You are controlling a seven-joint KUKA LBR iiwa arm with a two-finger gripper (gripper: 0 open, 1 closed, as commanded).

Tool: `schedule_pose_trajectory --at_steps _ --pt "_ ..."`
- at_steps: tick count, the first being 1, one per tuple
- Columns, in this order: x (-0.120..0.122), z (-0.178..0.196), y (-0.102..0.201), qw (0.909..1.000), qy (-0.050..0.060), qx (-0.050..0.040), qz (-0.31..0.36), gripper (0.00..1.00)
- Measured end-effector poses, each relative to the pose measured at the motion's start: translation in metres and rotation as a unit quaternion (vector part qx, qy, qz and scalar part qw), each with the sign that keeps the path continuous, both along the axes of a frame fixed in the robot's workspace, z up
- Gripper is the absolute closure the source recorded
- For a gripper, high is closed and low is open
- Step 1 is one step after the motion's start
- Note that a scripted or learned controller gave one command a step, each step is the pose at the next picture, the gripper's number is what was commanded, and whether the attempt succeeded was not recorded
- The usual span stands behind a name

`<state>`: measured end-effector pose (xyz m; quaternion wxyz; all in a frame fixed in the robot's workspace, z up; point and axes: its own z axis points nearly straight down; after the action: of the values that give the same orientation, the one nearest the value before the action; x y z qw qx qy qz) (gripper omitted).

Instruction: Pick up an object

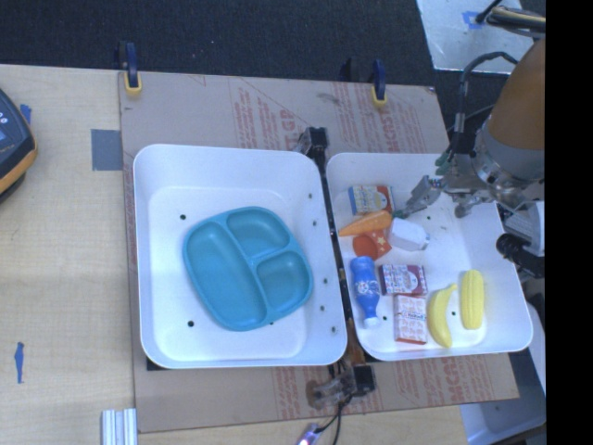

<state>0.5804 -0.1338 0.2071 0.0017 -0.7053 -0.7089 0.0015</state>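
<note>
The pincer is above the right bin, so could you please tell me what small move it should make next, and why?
Probably a short drop down and left onto the white cup. The pincer hangs over the right bin just up and right of that cup, with nothing seen between its fingers. The cup lies on top of the pile beside the carrot, so it looks like the nearest free thing.

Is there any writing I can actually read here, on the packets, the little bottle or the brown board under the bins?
No text is legible.
Brown cardboard sheet: faint red print, too blurred to read.
Small blue bottle: label too small.
Two red-and-white packets: print too small.
Small printed carton: blurred picture, no readable words.
Dark device with orange edge: markings unreadable.
</note>
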Motion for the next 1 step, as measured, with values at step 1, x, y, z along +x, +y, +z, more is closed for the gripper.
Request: schedule_pose_trajectory --at_steps 1 --pt "0.0208 -0.0976 0.0267 1.0 -0.008 -0.0024 0.0 0.0"
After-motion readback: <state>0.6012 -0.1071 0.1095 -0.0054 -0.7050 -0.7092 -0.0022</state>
